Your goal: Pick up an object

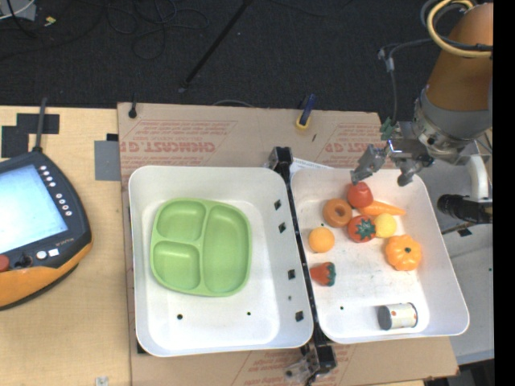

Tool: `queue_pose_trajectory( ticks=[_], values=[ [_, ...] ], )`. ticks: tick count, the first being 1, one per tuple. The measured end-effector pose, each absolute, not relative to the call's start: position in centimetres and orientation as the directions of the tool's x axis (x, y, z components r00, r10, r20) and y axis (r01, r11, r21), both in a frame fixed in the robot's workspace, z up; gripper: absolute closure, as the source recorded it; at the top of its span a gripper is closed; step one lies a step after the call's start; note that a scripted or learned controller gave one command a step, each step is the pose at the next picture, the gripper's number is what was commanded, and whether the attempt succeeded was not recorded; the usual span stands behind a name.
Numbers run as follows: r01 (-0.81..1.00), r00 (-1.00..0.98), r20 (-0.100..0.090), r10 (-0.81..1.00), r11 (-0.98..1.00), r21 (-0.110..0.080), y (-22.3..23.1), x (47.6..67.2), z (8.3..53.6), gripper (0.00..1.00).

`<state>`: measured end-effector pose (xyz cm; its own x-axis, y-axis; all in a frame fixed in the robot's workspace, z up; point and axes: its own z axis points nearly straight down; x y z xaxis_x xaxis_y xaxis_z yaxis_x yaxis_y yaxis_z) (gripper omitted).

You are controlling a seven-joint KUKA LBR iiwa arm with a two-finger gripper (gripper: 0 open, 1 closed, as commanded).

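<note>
My gripper hangs open over the far edge of the right bin, with nothing between its fingers. Just below it lies a red apple-like fruit beside an orange carrot. Around them sit an orange ring-shaped piece, a red tomato with a green top, a yellow piece, an orange ball, a small orange pumpkin and a red strawberry-like piece. A grey and white can lies on its side near the front.
The left bin holds a green divided plate. A black divider runs between the bins. A pendant with a screen lies on the bench at the left. A blue and yellow clamp sits behind the bins.
</note>
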<state>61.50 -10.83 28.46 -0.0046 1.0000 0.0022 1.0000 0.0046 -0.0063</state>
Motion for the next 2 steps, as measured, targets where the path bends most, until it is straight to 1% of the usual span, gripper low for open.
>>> queue_pose_trajectory(
  ticks=[1,2],
  values=[
    [1.000,-0.007,0.005,1.000,0.007,-0.011,-10.8,61.5,29.2,1.00],
    [1.000,-0.004,0.004,1.000,0.005,-0.019,-6.4,58.6,17.8,1.00]
  ],
)
